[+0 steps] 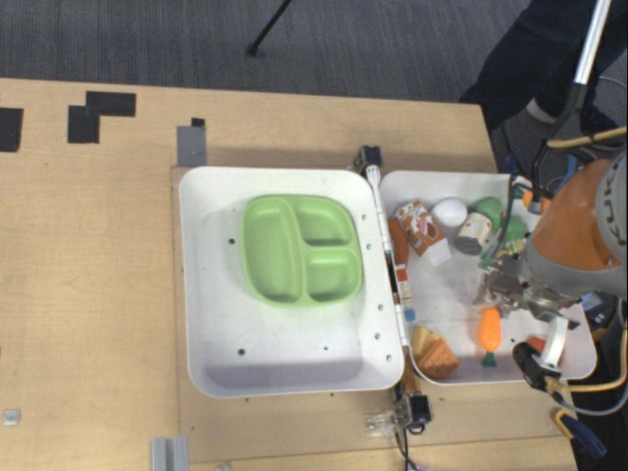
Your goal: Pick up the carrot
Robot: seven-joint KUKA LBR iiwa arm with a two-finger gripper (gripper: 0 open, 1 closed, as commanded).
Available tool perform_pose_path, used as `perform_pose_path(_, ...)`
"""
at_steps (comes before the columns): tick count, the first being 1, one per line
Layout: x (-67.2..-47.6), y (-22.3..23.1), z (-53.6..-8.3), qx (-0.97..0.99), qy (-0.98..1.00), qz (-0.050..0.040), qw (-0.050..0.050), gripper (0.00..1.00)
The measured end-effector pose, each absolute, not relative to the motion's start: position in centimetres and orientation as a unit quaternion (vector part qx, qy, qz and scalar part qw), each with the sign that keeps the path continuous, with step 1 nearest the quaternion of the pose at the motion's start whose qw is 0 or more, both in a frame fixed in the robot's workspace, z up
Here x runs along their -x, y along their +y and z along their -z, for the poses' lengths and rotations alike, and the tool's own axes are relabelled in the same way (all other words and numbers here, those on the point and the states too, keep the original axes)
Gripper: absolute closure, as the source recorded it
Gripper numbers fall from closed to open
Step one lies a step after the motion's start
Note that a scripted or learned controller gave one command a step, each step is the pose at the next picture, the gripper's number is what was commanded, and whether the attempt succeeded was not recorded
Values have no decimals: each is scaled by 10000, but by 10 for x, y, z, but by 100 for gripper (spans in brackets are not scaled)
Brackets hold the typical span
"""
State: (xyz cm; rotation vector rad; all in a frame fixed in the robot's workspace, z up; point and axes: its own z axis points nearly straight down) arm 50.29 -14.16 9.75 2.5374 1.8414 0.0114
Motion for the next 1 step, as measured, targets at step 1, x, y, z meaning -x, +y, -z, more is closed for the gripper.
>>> perform_pose_path(1,-495,-115,-172,-8590,5120,-7,0,100)
